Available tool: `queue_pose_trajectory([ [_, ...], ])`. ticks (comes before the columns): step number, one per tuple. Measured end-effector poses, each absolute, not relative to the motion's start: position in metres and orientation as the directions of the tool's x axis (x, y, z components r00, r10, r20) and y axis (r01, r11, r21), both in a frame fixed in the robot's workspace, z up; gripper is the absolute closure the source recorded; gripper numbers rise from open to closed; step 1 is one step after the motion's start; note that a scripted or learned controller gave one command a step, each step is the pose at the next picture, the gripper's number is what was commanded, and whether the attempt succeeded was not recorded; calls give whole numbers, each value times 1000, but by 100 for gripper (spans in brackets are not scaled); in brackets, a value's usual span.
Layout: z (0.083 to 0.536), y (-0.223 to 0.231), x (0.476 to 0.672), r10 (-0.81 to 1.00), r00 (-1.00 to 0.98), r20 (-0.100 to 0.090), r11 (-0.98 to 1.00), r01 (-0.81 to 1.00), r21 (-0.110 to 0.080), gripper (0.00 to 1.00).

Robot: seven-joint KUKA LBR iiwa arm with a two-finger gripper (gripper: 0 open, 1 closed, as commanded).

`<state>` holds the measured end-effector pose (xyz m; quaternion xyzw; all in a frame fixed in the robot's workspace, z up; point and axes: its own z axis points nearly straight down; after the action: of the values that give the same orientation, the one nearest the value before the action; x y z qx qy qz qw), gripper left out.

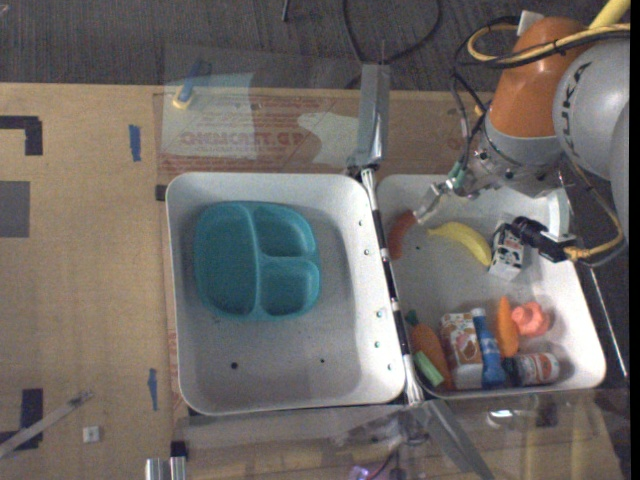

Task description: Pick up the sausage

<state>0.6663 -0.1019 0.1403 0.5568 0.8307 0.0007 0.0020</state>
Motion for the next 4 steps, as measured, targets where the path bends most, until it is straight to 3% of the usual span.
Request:
queue_pose_trajectory([
  [1,177,-117,655,934,-357,-4,357,934,5,0],
  [2,96,-112,659,874,-486,-3,486,874,5,0],
  [3,88,-104,667,910,-414,-3,414,910,-1,0],
  [4,101,-104,669,911,-413,-7,413,911,9,100],
])
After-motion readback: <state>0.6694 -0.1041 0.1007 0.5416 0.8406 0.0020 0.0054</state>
